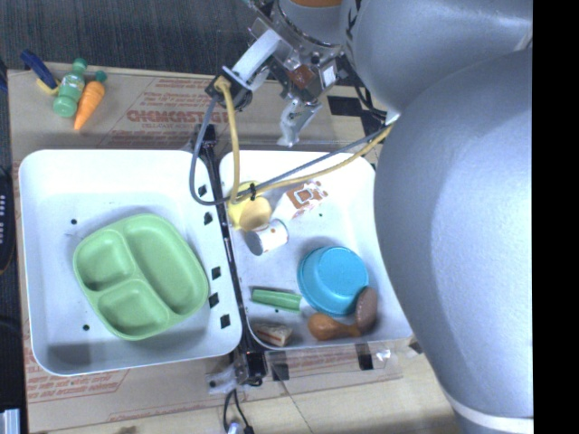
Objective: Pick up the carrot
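The carrot is sitting way out at the far left of the desk, outside both bins — small, orange, tapering toward the near end, with a green top touching a green toy beside it. The end effector is hanging over the far rim of the right bin, gripping nothing; can't tell how wide it's open. The desk is looking like printed brown cardboard, with dark flooring running behind it.
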`<state>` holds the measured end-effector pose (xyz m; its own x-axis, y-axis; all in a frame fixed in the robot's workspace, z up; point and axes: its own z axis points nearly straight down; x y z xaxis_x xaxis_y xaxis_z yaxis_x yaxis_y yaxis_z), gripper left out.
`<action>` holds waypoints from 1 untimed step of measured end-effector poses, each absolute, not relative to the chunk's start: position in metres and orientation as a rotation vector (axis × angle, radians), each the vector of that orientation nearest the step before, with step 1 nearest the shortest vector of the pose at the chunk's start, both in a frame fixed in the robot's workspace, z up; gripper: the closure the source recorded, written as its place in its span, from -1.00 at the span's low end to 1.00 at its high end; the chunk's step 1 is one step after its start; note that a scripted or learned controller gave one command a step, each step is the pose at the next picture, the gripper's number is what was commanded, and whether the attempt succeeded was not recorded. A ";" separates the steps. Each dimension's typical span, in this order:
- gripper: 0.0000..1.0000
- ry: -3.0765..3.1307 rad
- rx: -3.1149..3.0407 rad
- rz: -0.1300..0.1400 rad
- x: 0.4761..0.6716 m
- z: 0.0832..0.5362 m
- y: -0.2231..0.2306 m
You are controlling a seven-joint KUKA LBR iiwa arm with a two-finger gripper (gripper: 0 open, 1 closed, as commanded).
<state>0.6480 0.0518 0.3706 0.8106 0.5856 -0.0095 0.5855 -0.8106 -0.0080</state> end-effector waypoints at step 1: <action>-1.00 -0.743 -3.052 0.028 0.646 0.259 0.116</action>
<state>0.6459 0.1162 0.2591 0.8880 0.4595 -0.0175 0.4595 -0.8882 -0.0044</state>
